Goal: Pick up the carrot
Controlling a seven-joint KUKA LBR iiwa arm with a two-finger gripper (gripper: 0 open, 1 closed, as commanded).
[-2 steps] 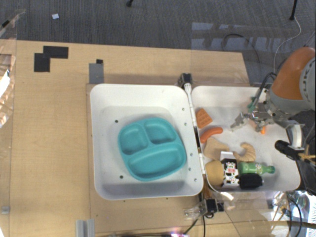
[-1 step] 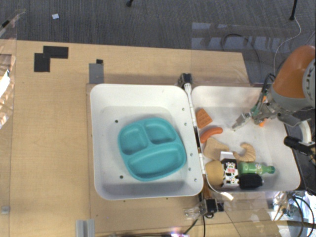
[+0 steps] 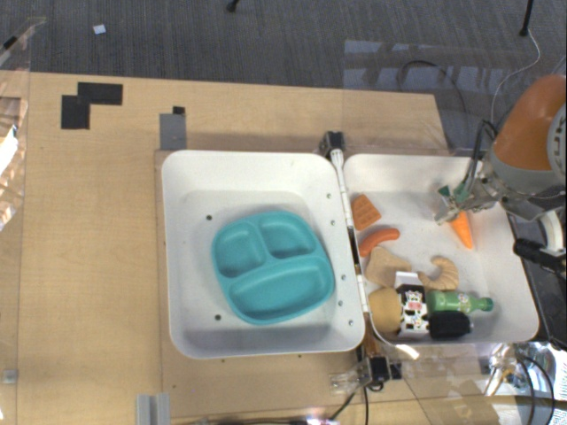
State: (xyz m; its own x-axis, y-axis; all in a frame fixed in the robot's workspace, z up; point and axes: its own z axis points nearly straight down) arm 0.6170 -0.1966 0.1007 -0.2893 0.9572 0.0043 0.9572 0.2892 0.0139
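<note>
The carrot (image 3: 463, 229) lies in the right bin (image 3: 505, 326), well right of the sausage (image 3: 379, 237), long axis pointing away from the hand (image 3: 457, 204), which touches its top; grip state unclear.

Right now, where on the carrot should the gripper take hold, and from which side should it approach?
Probably at the carrot's wider upper end, which lies just under the gripper. Come straight down from above: it lies flat on the right bin's floor, tip pointing toward the near edge, with bare floor on both sides.
</note>
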